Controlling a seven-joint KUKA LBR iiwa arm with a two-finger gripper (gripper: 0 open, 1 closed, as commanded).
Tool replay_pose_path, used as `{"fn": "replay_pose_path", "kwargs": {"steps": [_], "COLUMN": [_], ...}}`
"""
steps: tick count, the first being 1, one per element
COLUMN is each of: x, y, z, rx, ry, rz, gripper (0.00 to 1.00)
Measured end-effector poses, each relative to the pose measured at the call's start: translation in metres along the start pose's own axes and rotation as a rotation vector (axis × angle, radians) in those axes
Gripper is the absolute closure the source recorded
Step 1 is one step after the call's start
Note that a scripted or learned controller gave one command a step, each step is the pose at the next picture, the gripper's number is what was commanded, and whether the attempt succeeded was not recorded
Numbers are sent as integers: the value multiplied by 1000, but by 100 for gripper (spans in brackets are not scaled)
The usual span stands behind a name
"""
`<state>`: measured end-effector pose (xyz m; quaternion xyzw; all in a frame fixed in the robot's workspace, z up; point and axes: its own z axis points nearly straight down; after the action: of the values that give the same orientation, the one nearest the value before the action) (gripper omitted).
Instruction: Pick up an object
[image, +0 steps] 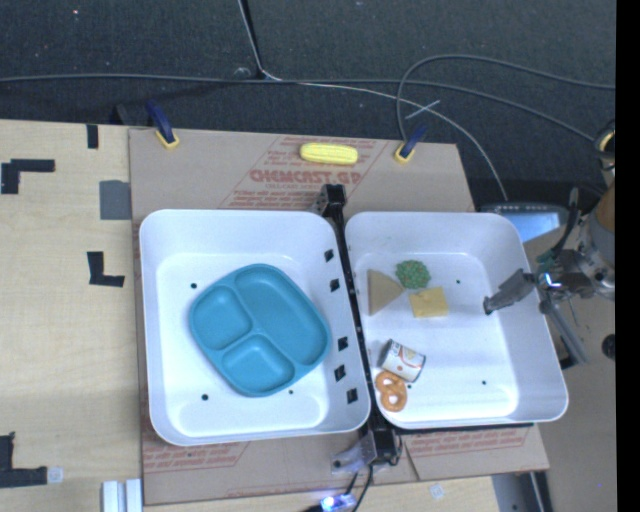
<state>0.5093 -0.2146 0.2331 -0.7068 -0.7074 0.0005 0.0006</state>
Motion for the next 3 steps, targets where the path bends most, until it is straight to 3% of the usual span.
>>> {"fn": "replay_pose_path", "kwargs": {"steps": [3], "x": [8], "y": [9], "z": [150], "rx": [-1], "ry": [-3], "rz": [0], "gripper": [0]}}
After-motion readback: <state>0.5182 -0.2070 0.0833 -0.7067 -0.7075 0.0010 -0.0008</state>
